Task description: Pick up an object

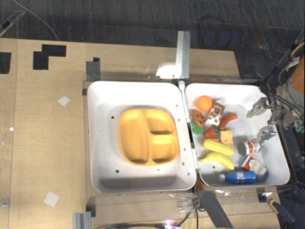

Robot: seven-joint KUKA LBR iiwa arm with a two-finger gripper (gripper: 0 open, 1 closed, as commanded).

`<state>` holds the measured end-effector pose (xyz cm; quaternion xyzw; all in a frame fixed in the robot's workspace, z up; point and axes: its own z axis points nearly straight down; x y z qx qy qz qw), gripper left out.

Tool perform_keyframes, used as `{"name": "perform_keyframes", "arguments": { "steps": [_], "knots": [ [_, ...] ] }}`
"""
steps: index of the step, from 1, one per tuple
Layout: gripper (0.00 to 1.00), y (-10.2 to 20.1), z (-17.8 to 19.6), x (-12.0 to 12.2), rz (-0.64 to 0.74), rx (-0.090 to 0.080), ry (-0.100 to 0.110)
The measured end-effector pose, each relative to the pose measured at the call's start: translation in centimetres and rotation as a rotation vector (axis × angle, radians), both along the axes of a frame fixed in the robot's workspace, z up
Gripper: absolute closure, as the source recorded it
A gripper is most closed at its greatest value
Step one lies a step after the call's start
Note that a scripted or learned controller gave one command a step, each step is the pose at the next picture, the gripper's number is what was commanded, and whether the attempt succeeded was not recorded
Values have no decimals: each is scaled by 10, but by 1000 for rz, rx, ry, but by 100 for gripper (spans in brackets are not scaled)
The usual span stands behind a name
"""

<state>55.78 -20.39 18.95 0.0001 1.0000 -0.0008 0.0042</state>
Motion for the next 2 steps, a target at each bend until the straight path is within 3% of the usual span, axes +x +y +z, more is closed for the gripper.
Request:
{"name": "perform_keyframes", "arguments": {
  "steps": [1, 2],
  "knots": [
    [0, 13, -93, 110, 14, 4, 7],
    [0, 24, -102, 86, -120, 2, -2]
  ]
}}
